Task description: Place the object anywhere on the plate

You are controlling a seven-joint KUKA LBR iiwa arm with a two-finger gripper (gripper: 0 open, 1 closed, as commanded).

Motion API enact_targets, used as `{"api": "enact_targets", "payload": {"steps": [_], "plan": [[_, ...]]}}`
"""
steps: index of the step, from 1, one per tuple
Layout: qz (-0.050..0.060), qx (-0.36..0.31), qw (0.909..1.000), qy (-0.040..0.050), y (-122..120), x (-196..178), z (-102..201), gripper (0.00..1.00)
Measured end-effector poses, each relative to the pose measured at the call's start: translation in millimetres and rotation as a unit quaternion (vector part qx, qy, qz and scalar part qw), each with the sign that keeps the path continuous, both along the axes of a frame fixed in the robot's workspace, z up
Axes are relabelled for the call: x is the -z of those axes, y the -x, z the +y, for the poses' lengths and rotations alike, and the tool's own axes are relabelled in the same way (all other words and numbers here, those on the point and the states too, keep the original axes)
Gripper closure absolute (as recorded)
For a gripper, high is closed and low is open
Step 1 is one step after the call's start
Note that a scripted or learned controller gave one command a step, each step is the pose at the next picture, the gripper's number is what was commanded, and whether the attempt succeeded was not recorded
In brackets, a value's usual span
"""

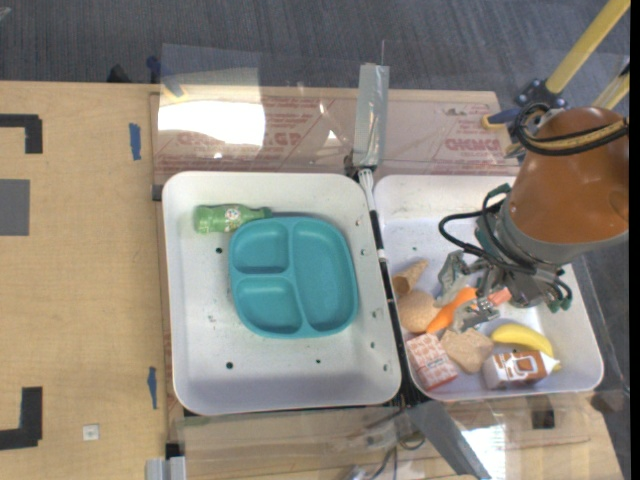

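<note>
The grey arm with its orange band (575,173) runs off the picture's right edge and hides much of the right white bin (420,206) beneath it. Its two-finger gripper (478,298) is a dark tangle above the orange carrot-shaped piece (450,310), fingers too cluttered to read. Print on the small brown carton (517,368) is too small to read.

The gripper (478,293) hangs low in the right bin (590,368), over an orange carrot (450,311); whether it grips the carrot is unclear. Left of the jaws lie tan bread pieces (412,286). Below them sit a banana (522,339), a brown carton (515,368) and a red-white packet (431,359). Far left, the teal divided plate (294,274) rests beside a green bottle (228,217).
</note>
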State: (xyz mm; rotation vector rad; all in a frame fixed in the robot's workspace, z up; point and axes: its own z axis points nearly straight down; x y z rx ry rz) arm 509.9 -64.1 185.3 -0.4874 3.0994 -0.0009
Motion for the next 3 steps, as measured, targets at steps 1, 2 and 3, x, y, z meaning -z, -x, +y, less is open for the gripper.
{"api": "enact_targets", "payload": {"steps": [1,2,3], "plan": [[-0.002,-0.071,0.9974,-0.0015,-72,0,55,1.00],[-0.002,-0.046,0.9989,-0.0027,-93,-7,134,1.00],[-0.002,-0.043,0.9991,-0.0016,-93,-7,130,0.00]]}}
